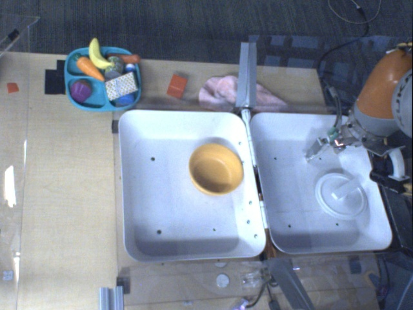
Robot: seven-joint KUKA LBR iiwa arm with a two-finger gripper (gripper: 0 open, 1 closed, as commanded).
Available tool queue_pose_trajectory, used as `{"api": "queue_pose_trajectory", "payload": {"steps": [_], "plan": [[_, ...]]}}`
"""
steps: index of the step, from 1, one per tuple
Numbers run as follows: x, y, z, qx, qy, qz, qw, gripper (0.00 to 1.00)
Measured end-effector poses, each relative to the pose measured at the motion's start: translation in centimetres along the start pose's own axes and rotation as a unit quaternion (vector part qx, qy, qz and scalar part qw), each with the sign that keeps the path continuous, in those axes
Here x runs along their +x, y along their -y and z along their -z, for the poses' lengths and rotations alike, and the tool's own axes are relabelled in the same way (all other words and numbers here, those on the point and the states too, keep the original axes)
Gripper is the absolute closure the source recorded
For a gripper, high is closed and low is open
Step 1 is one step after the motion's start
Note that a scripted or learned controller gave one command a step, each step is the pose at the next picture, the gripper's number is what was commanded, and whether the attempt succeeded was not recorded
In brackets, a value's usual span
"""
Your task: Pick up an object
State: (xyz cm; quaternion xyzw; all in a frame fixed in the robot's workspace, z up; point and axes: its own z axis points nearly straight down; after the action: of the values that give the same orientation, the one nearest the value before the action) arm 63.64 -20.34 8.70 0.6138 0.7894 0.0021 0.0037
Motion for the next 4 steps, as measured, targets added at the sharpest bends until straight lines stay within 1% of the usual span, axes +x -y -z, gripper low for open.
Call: {"api": "queue_pose_trajectory", "payload": {"steps": [1, 2, 3, 4], "plan": [[1.2, 5.1, 0.2, -0.002, 0.001, 0.131, 0.9914, 0.00], [2.1, 8.4, 0.3, -0.003, 0.001, 0.131, 0.9913, 0.00], [2.2, 9.4, 8.3, 0.000, 0.001, 0.061, 0.9982, 0.00], [3.1, 13.0, 0.4, -0.004, 0.002, 0.003, 1.0000, 0.00]]}}
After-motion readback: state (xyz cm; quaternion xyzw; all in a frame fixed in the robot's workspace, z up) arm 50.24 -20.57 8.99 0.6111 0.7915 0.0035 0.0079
